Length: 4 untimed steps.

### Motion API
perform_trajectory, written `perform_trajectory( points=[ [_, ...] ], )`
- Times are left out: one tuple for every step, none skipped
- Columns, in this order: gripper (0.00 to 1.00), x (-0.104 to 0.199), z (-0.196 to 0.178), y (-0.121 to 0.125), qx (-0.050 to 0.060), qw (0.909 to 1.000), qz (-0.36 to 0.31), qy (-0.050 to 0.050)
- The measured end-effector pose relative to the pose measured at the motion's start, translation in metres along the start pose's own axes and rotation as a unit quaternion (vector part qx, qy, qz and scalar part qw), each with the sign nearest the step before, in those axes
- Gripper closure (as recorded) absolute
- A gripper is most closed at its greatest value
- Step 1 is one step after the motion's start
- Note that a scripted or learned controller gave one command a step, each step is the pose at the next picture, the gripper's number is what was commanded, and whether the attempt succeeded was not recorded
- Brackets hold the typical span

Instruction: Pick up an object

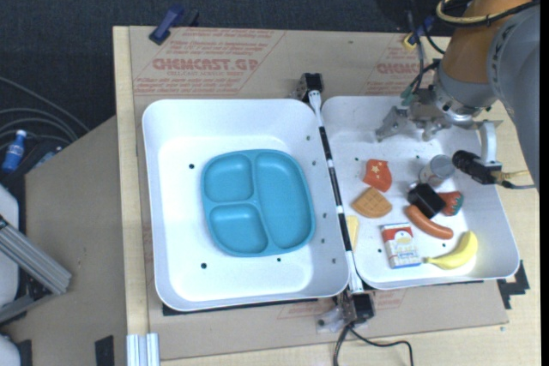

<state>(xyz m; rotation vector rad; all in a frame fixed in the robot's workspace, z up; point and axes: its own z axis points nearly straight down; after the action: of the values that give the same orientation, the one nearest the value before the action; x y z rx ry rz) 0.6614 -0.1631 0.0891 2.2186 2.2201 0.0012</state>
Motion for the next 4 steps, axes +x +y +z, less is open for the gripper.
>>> perform_trajectory(
  points=[
    [0.00,0.055,0.004,0.005,0.002,1.0000,0.000,0.002],
    [0.00,0.063,0.004,-0.054,0.003,1.0000,0.001,0.001],
    [1.00,0.064,-0.006,-0.054,0.002,1.0000,0.001,0.001],
    [0.00,0.064,-0.006,-0.054,0.002,1.0000,0.001,0.001]
  ],
)
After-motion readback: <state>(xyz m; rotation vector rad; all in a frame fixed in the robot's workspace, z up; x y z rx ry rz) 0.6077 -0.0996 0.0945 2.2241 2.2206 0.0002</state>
